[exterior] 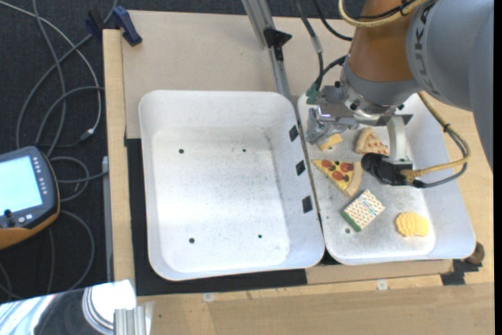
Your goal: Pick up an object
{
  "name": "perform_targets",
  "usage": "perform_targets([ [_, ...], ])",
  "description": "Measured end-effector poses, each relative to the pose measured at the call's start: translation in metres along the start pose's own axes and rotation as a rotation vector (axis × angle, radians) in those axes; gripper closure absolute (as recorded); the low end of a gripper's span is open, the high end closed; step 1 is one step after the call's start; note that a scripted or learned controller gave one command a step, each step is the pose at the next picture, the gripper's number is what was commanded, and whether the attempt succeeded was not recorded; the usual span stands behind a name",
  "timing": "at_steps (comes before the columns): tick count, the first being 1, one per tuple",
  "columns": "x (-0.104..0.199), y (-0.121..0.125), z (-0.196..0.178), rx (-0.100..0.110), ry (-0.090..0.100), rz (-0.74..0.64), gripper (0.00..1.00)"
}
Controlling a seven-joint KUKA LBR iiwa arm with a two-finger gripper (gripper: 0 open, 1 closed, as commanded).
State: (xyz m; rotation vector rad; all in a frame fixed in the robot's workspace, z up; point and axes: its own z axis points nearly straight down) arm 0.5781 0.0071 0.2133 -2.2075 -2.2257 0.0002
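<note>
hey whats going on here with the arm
A grey KUKA arm with an orange band reaches in from the right, and its gripper is low over the upper left corner of the right-hand bin, beside a small yellow piece. Nothing can be seen between its fingers. A toy pizza slice, a smaller slice, a patterned block and a yellow ridged piece lie nearby.

Toys (369, 188) crowding right bin (447, 243)

Matt white bins (220, 263), seemingly plastic; wooden bench (188, 51)
</note>
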Motion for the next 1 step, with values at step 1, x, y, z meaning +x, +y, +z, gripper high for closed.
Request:
perform_targets([
  [1, 0.0481, -0.0176, 0.0027, 0.001, -0.001, 0.001, 1.0],
])
